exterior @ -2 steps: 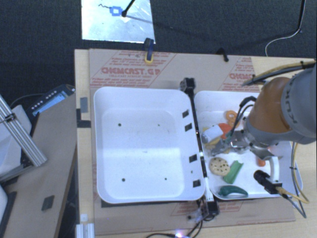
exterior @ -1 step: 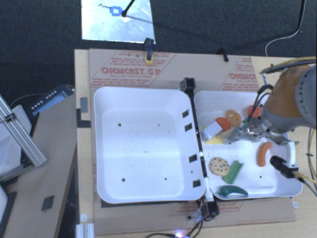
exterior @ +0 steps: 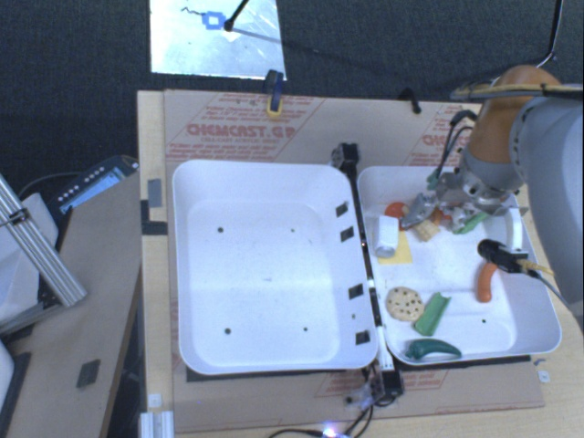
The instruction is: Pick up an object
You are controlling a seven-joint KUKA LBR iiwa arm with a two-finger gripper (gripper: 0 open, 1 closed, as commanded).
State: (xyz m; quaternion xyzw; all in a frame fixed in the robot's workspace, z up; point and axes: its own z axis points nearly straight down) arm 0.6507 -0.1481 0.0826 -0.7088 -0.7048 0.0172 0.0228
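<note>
My gripper [exterior: 422, 212] hangs low over the far part of the right bin [exterior: 538, 322], with the grey arm and its orange band behind it. Just under and beside it lie a red piece [exterior: 394, 210], a tan piece [exterior: 425, 231] and a light green piece [exterior: 470, 223]. A white block [exterior: 387, 235] rests on a yellow slice [exterior: 399, 253] to the left of the gripper. Nearer the front lie a round cookie [exterior: 402, 303], a green stick [exterior: 432, 313], a dark green pepper [exterior: 432, 349] and an orange carrot [exterior: 484, 282].
The left bin [exterior: 265, 272] sits beside the right one, divided by a black hinge strip [exterior: 358, 245]. A black cable piece [exterior: 500, 252] runs from the arm over the right bin. A yellow clamp [exterior: 274, 99] stands at the board's far edge.
</note>
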